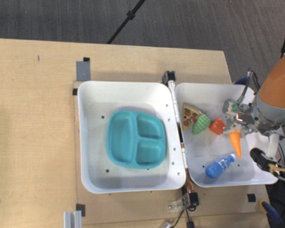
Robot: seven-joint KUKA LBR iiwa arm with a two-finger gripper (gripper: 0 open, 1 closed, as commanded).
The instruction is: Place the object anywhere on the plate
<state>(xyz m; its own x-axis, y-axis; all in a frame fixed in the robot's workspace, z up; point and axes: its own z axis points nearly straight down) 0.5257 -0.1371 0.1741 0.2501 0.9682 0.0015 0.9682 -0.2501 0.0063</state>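
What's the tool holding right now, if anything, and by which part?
It cannot be told. The tool sits low over the right bin, close to the red toy and the orange carrot, but nothing shows clearly gripped.

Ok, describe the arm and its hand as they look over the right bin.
The arm is a rounded body with a broad orange band above a grey section. Its hand is a compact cluster of grey and silver metal parts with small dark fittings. Thin cables loop near it by the bin's right edge.
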